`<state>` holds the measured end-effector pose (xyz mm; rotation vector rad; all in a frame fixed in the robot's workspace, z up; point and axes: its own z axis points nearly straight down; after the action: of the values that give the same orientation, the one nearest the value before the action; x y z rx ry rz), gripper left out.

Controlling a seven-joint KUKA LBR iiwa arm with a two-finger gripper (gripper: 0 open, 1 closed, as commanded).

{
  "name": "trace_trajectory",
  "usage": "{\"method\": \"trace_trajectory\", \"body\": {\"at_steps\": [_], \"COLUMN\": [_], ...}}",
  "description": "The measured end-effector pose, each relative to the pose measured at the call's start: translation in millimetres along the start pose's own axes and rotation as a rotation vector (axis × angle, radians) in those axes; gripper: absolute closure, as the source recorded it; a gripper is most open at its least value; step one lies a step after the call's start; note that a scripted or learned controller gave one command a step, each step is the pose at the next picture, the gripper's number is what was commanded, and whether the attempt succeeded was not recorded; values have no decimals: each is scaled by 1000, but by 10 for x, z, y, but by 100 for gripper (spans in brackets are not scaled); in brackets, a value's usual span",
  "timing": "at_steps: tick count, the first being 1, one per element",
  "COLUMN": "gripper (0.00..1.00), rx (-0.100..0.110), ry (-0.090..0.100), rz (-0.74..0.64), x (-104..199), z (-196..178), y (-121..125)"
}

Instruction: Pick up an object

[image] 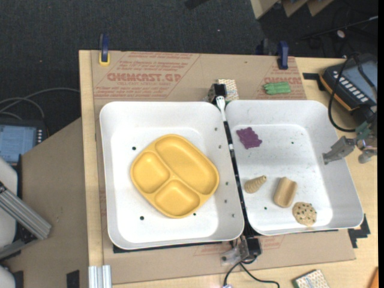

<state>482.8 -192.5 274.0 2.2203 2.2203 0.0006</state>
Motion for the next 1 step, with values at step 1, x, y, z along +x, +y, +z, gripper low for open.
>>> {"method": "trace_trajectory", "body": {"at_steps": [1], "gripper": [0], "rx": [8], "ry": [4], "rz": [-4], "x": [129], "z": [1820], "y": [675]}}
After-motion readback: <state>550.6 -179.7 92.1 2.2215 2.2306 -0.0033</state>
